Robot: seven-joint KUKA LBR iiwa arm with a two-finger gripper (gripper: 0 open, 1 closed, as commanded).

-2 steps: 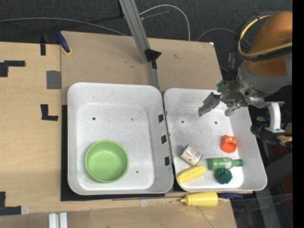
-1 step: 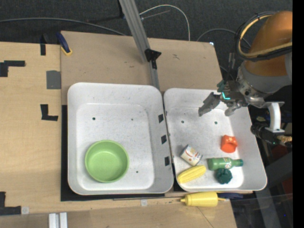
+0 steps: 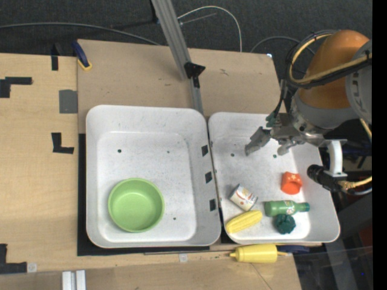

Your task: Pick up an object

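Corn cob (image 3: 243, 222) lies slantwise, tip pointing toward the bin's (image 3: 314, 234) lower-left.

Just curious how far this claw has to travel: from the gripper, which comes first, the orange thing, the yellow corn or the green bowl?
From the gripper:
1. Orange object, right bin, just below it.
2. Yellow corn, right bin's lower edge.
3. Green bowl, left bin, lower corner.

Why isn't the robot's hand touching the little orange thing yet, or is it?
Apart. In the camera view the hand hangs over bare white bin floor near the top of the right bin, and the orange thing sits lower down with white floor between them.
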